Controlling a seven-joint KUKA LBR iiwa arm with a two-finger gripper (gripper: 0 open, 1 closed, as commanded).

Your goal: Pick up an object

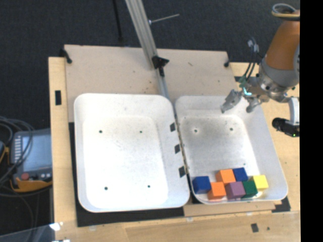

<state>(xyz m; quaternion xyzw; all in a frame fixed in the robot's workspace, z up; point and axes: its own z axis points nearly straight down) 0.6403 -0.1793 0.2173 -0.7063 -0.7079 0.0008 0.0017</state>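
In the camera view, the grey arm (280, 49) with its orange band comes in from the right and ends over the far right corner of the right bin (262, 135). Its gripper (242, 103) hangs just above that bin's far rim, with the two fingers (231, 101) spread apart and nothing between them.

The objects to pick are a cluster of small blocks packed against the near edge of the right bin, well apart from the gripper. A blue block (201, 184) sits at the left end of the cluster, slightly separate. Next to it an orange block (217, 189) touches a purple block (235, 189), which touches a green block (250, 188). Behind these, a second orange block (226, 176) and a second blue block (240, 174) sit side by side. A yellow block (260, 181) closes the row at the near right corner.

The left bin (126, 150) lies beside the right one, their inner edges touching along a row of dark clips. A slanted metal rail (144, 32) runs from the top of the view down to the far edge of the bench (55, 135), where the two bins meet. A handheld control unit (30, 158) with cables lies off the bench's left edge.
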